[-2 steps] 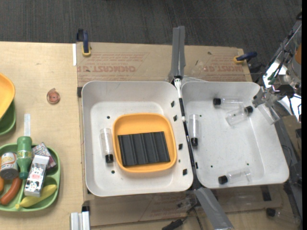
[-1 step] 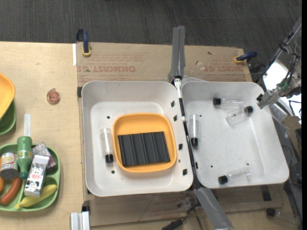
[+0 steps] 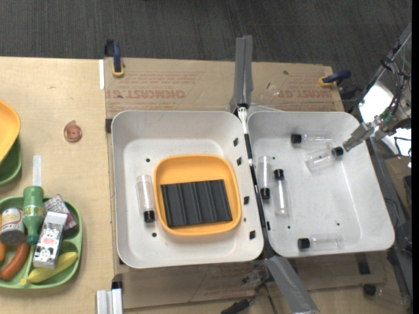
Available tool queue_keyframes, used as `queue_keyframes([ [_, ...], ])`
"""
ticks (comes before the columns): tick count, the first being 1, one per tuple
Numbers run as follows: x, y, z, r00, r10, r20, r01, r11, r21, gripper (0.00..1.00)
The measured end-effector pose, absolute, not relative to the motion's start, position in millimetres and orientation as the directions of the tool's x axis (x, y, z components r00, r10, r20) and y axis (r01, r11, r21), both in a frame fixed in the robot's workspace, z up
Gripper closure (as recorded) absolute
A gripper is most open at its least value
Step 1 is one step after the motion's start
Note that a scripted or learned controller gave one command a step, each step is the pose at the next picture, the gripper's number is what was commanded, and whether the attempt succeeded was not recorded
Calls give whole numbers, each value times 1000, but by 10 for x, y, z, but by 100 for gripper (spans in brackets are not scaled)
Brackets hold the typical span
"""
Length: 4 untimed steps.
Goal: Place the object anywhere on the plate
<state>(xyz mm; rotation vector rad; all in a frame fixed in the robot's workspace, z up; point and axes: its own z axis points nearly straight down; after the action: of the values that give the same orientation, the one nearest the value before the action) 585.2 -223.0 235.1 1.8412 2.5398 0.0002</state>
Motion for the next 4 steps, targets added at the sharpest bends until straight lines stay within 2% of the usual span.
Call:
queue_keyframes([
  [1,5555,-1375,1405,-479,878,1,878,479,-1,0],
  [2,6078,-1691,1436,-457,889,-1,889,457,0,0],
  [3,6480,-2069,1535,-661,750,-4,750,661,2,0],
  [4,6201,-1109,909,-682,732,2,732,682,-2,0],
])
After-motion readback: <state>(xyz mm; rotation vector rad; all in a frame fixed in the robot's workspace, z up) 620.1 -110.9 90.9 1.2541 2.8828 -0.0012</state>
